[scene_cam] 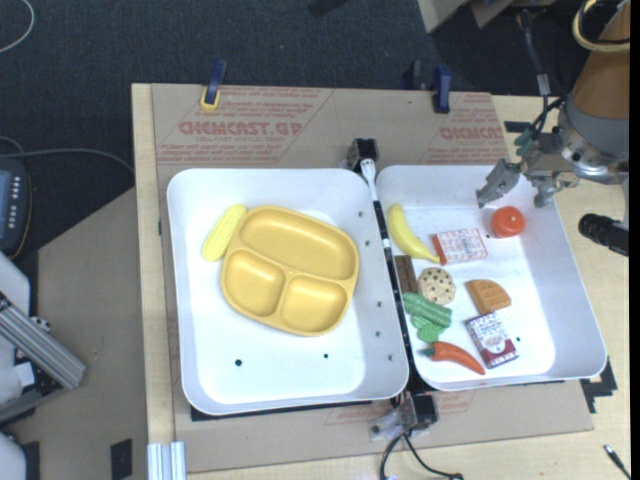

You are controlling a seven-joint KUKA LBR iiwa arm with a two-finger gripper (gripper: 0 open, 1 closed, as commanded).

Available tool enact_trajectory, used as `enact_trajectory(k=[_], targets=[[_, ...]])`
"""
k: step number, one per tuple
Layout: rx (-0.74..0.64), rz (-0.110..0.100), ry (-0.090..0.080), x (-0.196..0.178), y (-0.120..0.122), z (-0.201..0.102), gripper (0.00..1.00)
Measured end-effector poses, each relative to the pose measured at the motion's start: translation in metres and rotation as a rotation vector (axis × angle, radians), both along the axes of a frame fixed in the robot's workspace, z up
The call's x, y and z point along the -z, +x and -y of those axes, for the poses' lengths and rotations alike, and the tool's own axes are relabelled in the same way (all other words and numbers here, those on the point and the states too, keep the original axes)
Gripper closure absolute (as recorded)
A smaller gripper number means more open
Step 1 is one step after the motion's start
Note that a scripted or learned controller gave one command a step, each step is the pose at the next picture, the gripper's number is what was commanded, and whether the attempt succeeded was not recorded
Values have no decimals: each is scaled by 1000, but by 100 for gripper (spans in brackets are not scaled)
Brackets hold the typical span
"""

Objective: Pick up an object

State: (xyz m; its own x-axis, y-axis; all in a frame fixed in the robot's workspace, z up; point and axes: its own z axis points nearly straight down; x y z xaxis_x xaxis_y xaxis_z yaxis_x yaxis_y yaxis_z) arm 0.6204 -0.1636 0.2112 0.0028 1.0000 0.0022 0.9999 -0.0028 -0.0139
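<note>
Camera view: two bins (190,268), one yellow tray (288,268), one tomato (508,221).

A single fixed camera looks down at a slant from above the bench (300,118), far enough back to take in both white bins: the left bin (190,268) and the right bin (570,298), side by side, plus surrounding floor.

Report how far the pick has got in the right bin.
Done: the gripper is open above the right bin, near its far edge and next to the tomato. In hand: nothing sits between its fingers. Left: closing on an object and lifting it. The banana, cookie, carrot and tomato all lie on the bin floor.
</note>
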Motion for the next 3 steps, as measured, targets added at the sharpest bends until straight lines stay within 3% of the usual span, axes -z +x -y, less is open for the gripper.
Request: enact_trajectory(k=[1, 3], targets=[[-3, 15, -3, -9, 3, 0, 0], [-4, 11, -1, 96, 8, 1, 0]])
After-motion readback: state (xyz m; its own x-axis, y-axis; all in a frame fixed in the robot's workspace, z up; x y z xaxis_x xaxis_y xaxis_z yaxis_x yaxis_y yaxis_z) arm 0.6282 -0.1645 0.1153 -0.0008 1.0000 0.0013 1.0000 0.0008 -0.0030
